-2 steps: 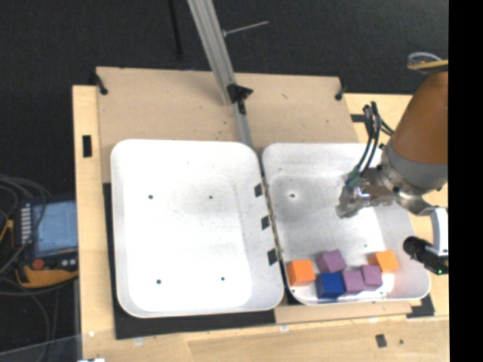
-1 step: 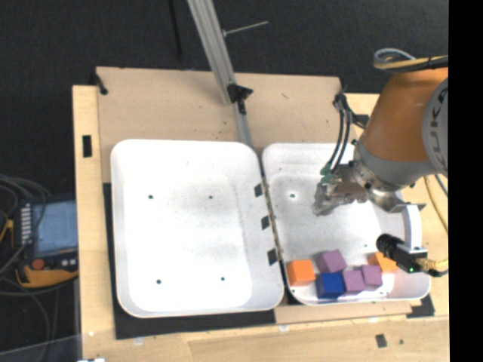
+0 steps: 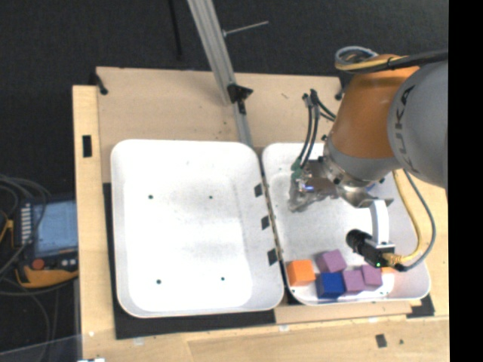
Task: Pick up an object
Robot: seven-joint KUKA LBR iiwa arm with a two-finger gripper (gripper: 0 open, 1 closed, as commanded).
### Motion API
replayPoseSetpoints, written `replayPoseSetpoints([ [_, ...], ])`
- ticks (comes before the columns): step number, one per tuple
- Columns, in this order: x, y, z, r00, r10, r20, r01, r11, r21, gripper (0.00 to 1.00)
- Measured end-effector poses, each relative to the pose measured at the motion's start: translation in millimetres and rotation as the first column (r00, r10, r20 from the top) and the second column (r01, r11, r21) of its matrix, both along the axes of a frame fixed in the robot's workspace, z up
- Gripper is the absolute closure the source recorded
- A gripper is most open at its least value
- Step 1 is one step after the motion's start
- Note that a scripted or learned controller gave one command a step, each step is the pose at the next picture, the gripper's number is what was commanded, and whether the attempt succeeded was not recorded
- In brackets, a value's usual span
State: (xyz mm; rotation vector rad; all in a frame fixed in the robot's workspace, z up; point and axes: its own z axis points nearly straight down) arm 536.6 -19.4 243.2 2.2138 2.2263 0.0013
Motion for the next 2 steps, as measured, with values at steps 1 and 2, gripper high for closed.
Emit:
replayPoseSetpoints([
  [1, 14.7, 43.8, -5.7, 1.0, 0.0, 0.001, 0.0, 1.0, 0.0, 1.0],
  [2, 29.0, 91.2, -3.1, 1.0, 0.002, 0.0, -0.002, 1.0, 0.002, 1.0],
])
